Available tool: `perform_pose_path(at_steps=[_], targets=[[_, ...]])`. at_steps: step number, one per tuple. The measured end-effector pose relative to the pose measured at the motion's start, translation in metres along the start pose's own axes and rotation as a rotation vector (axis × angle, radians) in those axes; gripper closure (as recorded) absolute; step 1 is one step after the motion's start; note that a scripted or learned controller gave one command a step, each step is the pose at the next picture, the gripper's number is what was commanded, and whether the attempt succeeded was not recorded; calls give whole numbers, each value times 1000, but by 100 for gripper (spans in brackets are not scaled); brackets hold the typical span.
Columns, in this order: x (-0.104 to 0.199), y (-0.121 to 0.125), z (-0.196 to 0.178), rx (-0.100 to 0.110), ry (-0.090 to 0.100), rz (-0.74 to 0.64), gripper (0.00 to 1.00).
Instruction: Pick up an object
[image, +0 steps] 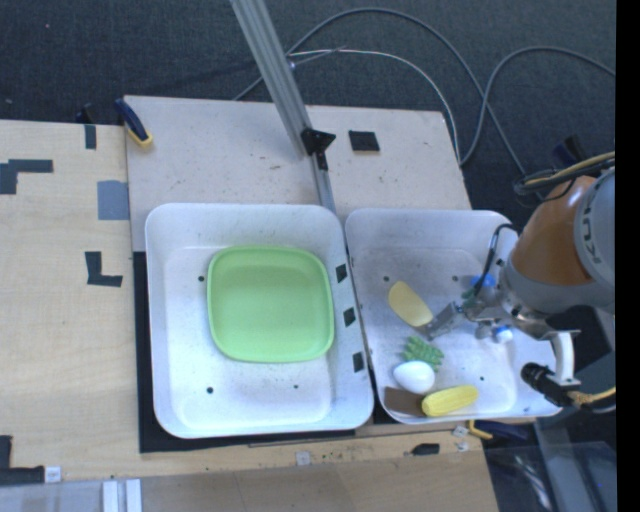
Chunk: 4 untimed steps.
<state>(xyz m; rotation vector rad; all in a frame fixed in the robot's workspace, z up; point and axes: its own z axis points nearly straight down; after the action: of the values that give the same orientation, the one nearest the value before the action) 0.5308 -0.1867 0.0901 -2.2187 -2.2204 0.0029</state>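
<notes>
Lying flat in the left bin, a green plate fills its middle. To the right of this plate, in the right bin, are a pale yellow piece, a small green leafy toy, a white egg and a yellow corn cob. The jaws point at the pale yellow piece, probably just touching it; whether they are apart or together I cannot tell.

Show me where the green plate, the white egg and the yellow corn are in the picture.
green plate (270, 304): camera view, centre of its flat surface, in the left bin.
white egg (413, 377): camera view, middle of its shell, right bin.
yellow corn (449, 401): camera view, middle of the cob, right bin's near edge.
</notes>
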Motion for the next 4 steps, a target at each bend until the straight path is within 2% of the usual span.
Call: perform_pose_path(at_steps=[1,3,4], targets=[[-1,1,-13,-4,-1,0,100],[10,-9,-130,-7,-2,0,100],[10,-8,-149,-4,-1,0,100]])
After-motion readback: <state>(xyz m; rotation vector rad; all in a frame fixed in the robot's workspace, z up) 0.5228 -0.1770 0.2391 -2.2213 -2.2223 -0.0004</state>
